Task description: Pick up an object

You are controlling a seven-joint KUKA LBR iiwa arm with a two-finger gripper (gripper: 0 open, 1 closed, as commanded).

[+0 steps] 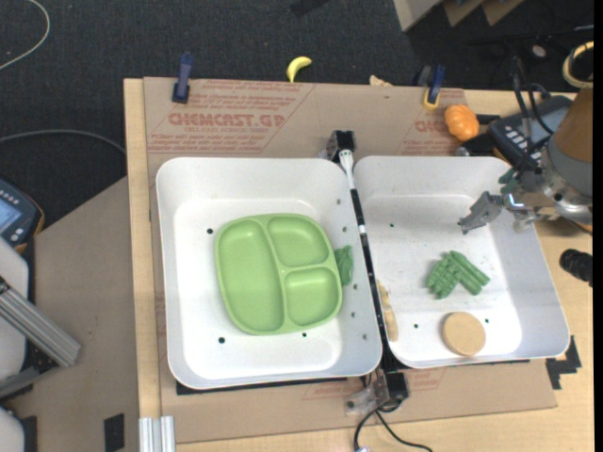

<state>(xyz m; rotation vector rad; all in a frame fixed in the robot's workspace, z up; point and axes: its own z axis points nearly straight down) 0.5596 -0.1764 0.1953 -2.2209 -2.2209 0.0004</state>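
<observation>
White bins, two of them, sit side by side on the bench. One green divided plate (278, 273) lies in the left bin (188, 196). One green ridged toy (456, 274) and one tan round disc (464, 333) lie in the right bin (405, 186). Above its upper right part hangs the gripper (479, 215), fingers spread apart, nothing between them.

You see the gripper (482, 213) hanging over the right bin (415, 182) near its far right corner, holding nothing. A green ridged piece (456, 274) and a tan disc (464, 333) lie toward that bin's near edge, while a green divided plate (279, 273) fills the left bin (188, 186).
</observation>
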